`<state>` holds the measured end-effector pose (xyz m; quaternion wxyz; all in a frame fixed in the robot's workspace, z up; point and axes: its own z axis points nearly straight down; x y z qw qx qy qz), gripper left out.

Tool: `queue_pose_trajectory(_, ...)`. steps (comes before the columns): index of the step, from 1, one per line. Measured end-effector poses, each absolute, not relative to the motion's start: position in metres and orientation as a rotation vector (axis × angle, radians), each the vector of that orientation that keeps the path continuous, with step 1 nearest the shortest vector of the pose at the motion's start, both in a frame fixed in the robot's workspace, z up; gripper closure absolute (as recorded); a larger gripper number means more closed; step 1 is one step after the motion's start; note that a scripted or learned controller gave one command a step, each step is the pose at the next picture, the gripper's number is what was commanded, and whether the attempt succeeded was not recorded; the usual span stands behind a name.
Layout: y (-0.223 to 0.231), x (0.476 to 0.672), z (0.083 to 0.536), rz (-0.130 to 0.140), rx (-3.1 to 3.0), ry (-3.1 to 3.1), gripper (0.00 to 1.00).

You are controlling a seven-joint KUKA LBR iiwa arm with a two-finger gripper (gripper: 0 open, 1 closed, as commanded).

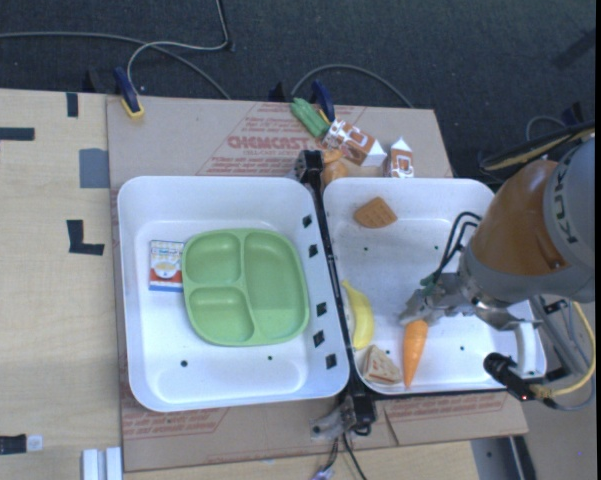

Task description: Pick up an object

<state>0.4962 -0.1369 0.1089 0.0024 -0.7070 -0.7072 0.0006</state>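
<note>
Carrot (414,350), orange, tapered, tip downward

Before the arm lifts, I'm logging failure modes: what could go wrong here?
The tool sits at the top end of the carrot, so an end grip may slip or let it swing. The sandwich wedge and banana lie close beside the carrot and could get knocked.

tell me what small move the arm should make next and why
Probably a short straight lift. The gripper sits right at the top end of the carrot in the right bin, with the sandwich piece and banana close by, so raising it would show whether the carrot comes up without disturbing them.
</note>
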Motion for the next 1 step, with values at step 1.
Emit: queue_pose_trajectory(1,-0.052,0.4931,0.2037,-0.001,-2.218,-2.224,1.0)
